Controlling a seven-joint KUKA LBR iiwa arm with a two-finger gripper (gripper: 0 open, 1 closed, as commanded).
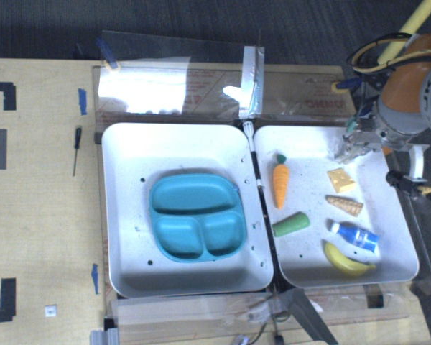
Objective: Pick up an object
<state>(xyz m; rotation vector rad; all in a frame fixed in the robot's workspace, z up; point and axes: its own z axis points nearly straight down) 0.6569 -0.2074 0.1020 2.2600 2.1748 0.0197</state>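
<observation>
Poised over the far right corner of the right bin, the end effector (353,144) hangs from a grey arm with an orange band; its tip is small and blurred, and whether it is released or clenched cannot be told.

A pale wooden worktop (36,214) spreads across the left of the scene, marked with black corner brackets and small blue tape strips, with dark carpet beyond its far edge. A clear plastic sheet stands behind the bins and catches glare.

The left bin (122,157) is shallow and white and holds a blue divided tray (196,215) with three compartments.

The right bin (395,254) holds the loose objects. An orange carrot (280,180) with a green top lies near the bin's left wall, and a green cylinder (291,224) lies just in front of it. A tan cracker (340,180) sits nearest the end effector, just in front of it and apart from it. A ridged brown cone (345,205) lies close beside the cracker. Nearer the front, a blue and white tube (355,237) rests touching a yellow banana (345,259).
</observation>
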